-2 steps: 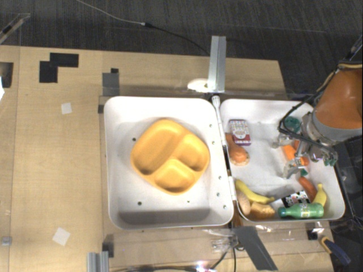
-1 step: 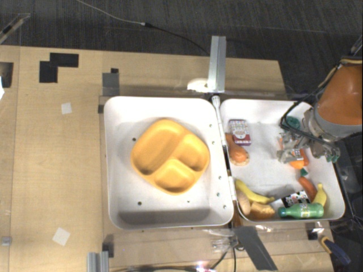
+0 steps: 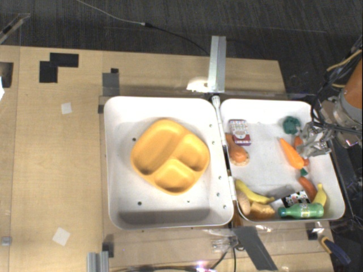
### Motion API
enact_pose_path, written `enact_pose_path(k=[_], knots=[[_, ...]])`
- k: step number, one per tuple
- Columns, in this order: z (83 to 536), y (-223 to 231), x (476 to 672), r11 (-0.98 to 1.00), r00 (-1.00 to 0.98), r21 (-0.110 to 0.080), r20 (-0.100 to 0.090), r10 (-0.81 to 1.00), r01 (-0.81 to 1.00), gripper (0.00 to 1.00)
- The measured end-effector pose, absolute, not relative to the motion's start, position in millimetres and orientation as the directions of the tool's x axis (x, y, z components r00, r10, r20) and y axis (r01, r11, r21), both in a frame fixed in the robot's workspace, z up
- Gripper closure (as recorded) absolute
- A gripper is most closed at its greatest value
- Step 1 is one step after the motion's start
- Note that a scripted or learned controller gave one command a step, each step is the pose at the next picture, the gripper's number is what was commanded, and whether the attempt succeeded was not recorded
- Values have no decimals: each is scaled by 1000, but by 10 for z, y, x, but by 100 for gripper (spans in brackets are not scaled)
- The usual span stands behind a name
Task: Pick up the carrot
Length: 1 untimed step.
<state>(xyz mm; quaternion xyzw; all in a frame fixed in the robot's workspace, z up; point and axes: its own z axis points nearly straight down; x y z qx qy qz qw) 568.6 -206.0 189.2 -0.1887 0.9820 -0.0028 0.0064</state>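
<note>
Carrot point(image 3: 292, 154): lies slantwise in your right bin point(image 3: 266, 177), hand point(image 3: 313, 142) at its 2 o'clock, grip state unreadable.

One camera hangs above the worktop point(image 3: 51, 169) and looks down at a slant, far enough off to take in both white bins side by side. The left bin point(image 3: 113, 208) sits near the middle of the frame, the right bin point(image 3: 266, 109) toward the right. Dark floor point(image 3: 142, 4) runs along the top, so the lens faces toward the far edge. The arm point(image 3: 354, 95) enters from the right.
</note>
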Motion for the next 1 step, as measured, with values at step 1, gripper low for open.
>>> enact_pose_path(k=[1], knots=[[1876,-2052,5681,929,-929,-5,-10,-371,-371,0]])
